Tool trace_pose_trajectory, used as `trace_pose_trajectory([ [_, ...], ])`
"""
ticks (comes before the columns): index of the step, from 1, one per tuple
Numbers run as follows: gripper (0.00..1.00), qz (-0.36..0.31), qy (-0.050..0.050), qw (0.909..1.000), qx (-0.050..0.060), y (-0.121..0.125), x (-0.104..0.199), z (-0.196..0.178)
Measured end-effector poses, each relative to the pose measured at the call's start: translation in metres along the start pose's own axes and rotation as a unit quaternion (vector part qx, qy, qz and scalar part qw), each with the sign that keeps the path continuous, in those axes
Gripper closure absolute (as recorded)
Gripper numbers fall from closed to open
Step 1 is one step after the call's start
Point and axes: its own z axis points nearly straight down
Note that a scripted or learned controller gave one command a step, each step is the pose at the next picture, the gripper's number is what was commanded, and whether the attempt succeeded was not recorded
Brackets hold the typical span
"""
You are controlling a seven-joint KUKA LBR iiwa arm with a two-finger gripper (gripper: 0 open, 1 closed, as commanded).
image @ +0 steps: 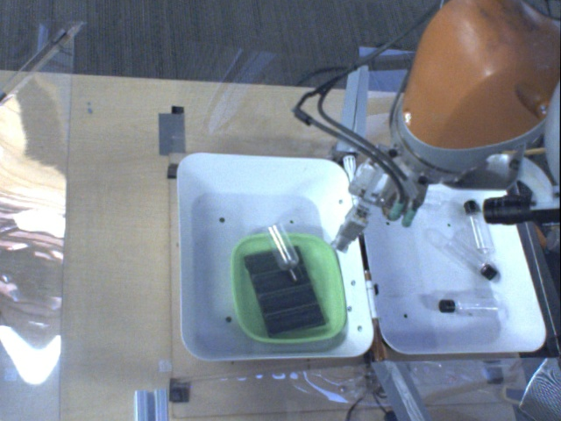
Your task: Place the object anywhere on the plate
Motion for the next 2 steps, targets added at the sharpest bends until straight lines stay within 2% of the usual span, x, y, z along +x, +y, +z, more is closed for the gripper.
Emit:
trace_pose_trajectory([
  [1,0.00,0.060,-0.001,0.9982,0.000,-0.043,-0.022,-0.063],
  [2,0.00,0.073,0.002,0.9973,0.001,-0.019,-0.008,0.053],
])
